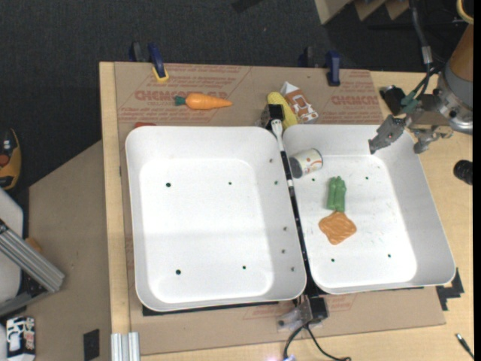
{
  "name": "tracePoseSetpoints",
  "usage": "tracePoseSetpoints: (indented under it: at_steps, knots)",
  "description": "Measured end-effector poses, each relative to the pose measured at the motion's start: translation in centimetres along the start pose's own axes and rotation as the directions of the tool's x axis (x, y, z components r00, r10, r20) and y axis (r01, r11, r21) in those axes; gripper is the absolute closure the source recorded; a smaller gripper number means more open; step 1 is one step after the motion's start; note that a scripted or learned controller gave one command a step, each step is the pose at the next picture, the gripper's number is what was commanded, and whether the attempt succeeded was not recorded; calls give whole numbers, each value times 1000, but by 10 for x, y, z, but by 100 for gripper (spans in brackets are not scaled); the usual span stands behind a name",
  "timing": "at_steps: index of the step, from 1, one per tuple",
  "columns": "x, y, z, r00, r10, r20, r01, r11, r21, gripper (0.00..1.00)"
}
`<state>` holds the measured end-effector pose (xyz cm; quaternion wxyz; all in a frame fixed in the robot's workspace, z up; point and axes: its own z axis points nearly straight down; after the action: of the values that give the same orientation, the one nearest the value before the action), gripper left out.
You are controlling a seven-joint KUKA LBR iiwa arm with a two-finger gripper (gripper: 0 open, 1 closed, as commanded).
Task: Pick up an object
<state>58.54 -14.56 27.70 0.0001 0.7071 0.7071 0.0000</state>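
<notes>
While the end effector (396,134) hangs spread apart, the green object (335,193) lies well leftward below.

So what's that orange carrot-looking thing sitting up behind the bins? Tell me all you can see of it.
The carrot looks like a toy, likely plastic: a smooth orange body tapering to a point, with a small dark green stub at its thick end. It lies flat on the brown board, outside both bins, just behind the back rim of the left bin. Its tip points toward the view's right, the green end toward the left. It lies across red printed lettering, and nothing but the board touches it. A blue and yellow clamp stands nearby, apart from it.
</notes>
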Motion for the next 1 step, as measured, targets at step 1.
tracePoseSetpoints:
  at_steps: [1]
  knots:
    - [73, 68, 99, 1000, -8, -4, 8, 1000, 5, 0]
